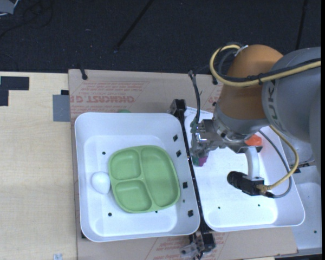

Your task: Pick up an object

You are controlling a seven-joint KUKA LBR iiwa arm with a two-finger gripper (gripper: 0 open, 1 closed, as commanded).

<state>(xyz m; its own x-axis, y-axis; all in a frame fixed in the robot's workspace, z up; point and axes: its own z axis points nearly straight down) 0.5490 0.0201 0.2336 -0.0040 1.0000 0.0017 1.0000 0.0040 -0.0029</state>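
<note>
Pale wood bench (27, 172) is stretching across the left of the camera view, with a brown cardboard sheet (130, 93) lying under two shallow white bins. Inside the left bin (89, 140) a green divided plate (143, 179) is sitting near the middle, three compartments facing up, and a small white egg-shaped object (101, 182) is resting against the plate's left edge, close to the bin's left wall. Past the black divider where the bins meet, the right bin (244, 213) is lying under the grey arm with its orange band (252, 83). The gripper (200, 145) is hanging over the right bin's upper left corner, just beside the shared wall. A small purple object (202, 159) is showing directly beneath the fingers, touching or nearly touching them; whether it is clamped between them or merely lying below cannot be told, nor how wide they are standing. A small orange object (253, 140) is peeking out beside the wrist, toward the bin's upper right.
</note>
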